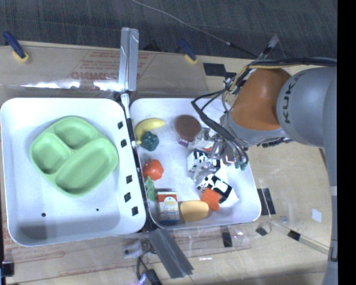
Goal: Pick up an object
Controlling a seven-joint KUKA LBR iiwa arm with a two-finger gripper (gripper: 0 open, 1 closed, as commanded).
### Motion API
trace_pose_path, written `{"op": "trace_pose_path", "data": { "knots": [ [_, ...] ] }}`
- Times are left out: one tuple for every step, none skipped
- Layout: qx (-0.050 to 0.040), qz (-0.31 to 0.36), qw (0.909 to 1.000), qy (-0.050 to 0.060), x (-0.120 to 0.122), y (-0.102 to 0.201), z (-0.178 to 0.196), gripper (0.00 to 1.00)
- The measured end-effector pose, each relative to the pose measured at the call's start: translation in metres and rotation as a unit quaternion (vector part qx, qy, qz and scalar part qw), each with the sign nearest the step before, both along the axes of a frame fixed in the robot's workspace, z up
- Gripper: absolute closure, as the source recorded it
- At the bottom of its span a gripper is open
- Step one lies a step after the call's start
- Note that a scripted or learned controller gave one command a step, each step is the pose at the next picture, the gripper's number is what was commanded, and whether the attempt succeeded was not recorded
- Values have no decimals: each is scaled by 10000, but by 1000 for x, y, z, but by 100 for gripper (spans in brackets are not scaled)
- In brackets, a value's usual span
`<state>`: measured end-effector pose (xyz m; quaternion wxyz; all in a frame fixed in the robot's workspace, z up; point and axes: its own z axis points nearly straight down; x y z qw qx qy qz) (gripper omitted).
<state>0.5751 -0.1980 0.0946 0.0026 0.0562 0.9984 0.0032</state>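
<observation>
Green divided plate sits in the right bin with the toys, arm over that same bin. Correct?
Not quite. The camera view shows the green divided plate in the left bin, apart from the toys. The toys, such as the banana and tomato, lie in the right bin, and the arm does reach over that one.

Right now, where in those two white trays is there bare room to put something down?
Left bin: bare floor all around the green divided plate, widest along the near edge. Right bin: a small patch between the tomato and the black-and-white toy. Its near edge is crowded around the juice carton and yellow lemon.
</observation>
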Motion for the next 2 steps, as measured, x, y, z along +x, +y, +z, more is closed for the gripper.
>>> {"op": "trace_pose_path", "data": {
  "knots": [
    [-28,-288,9996,5,-41,-9,-1,0],
    [-27,-759,9971,-2,-76,-9,-1,0]
  ]
}}
